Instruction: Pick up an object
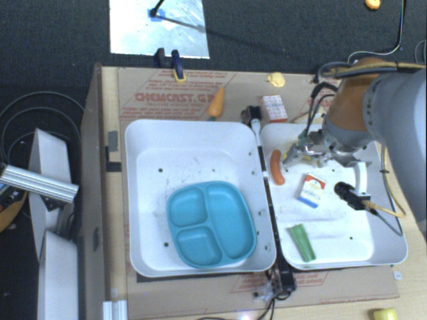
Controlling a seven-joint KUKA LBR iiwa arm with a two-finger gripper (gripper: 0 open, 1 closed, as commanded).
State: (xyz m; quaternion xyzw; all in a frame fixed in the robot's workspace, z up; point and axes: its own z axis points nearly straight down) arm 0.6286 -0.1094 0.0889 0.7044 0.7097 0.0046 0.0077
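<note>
The hand hangs over the right shallow white bin, near a red sausage-shaped toy; open or closed, I cannot tell.

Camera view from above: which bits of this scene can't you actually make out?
- Right bin: its far right corner is hidden under the grey arm.
- Small box in that bin: its print is too small to read.
- Yellow thing on the bench: cut off by the bottom edge.

Red "CHEMCAST" on brown board (behind the left bin), next letter perhaps G
</note>
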